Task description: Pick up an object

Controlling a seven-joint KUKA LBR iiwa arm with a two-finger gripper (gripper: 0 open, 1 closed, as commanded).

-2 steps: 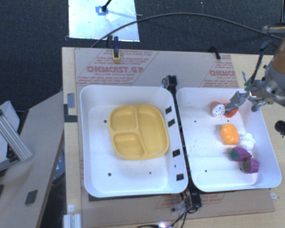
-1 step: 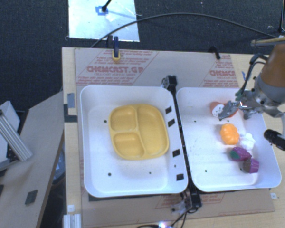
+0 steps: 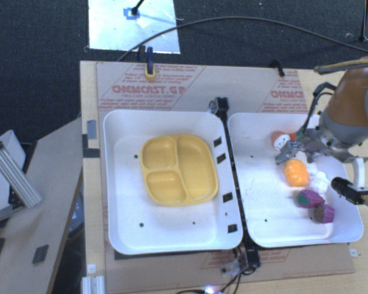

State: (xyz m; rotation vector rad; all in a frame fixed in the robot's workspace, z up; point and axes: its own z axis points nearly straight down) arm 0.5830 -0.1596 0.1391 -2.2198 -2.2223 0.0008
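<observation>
I'm at the reach step, gripper (image 3: 286, 154) low near the right bin's (image 3: 257, 225) far edge, beside the orange ball (image 3: 297, 173); next comes centring over it.

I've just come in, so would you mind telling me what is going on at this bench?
A grey arm with an orange band reaches in from the right over the right bin. Its gripper sits low among a cluster of small objects: an orange ball-like item, a white-and-orange piece, a white bit and two purple items. I cannot tell whether it has hold of anything. The left bin contains a yellow divided plate, untouched.
</observation>
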